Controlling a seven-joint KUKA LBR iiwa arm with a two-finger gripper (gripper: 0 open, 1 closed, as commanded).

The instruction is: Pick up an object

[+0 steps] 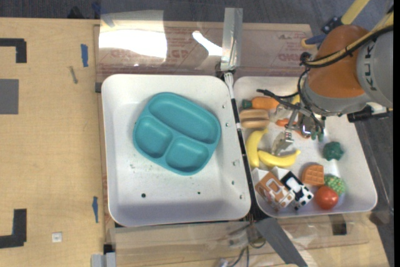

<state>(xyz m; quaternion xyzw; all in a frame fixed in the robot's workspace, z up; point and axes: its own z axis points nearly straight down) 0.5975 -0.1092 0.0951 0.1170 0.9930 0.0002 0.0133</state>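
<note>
Your bench holds two white bins side by side. Left bin (119, 191): one teal tray (177, 132) with three compartments, lying flat near the middle, nothing in it. Right bin (365, 187): your stock of toy food, crowded together. Listed from the top: a carrot (265, 103) near the upper edge; a burger (254, 117) just below it, against the wall shared with the other bin; two bananas, one (252, 148) upright along that wall, the other (279, 159) lying across just beside it; a brown waffle-like block (273, 189) at the lower left; a black-and-white piece (298, 187) touching it on the right; an orange wedge (313, 174) just above a tomato (325, 197); a small green-and-yellow piece (335, 183) beside the tomato; a broccoli (333, 150) on its own nearer the right wall. Arm (340, 69): enters from the right, orange band uppermost, wrist over the upper part of the right bin. Gripper (284, 142): pointing down at the lying banana (the metal fingers end just over it, or touching it, you cannot tell which). Whether the fingers are released or clenched cannot be made out from this angle, and no item is seen between them. Every object rests in the right bin.
</note>
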